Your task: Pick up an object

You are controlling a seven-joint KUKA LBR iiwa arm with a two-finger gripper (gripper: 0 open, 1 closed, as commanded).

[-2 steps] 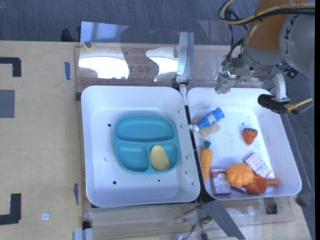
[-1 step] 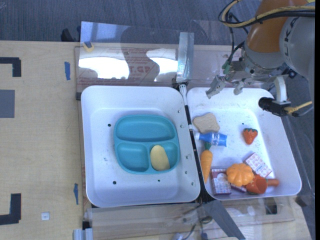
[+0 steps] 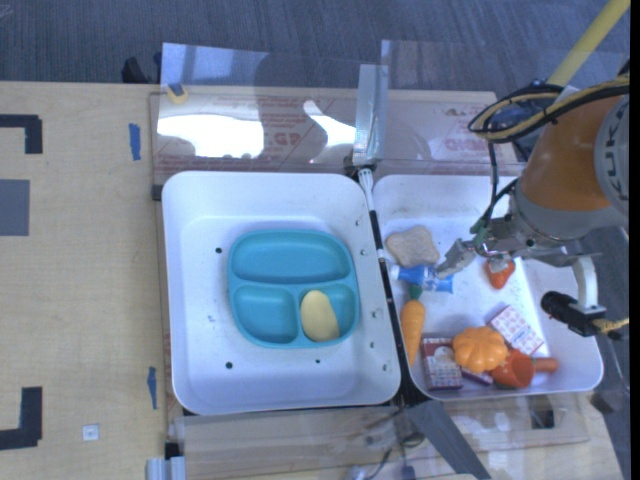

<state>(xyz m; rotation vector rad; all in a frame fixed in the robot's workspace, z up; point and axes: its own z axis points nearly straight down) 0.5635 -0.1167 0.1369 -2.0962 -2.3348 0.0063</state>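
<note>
Bread slice [image 3: 412, 245], nearest the gripper [image 3: 462, 255], lies in the right bin [image 3: 585, 383] by its left wall, above a blue packet [image 3: 425, 279] and carrot [image 3: 412, 328]; likely light, stiff, rough; best pinched across its edges; whether anything is gripped, I cannot tell.

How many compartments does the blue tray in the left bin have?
3: one wide compartment across the far side, and two near ones, the left bare and the right holding a yellow lemon-like item.
</note>
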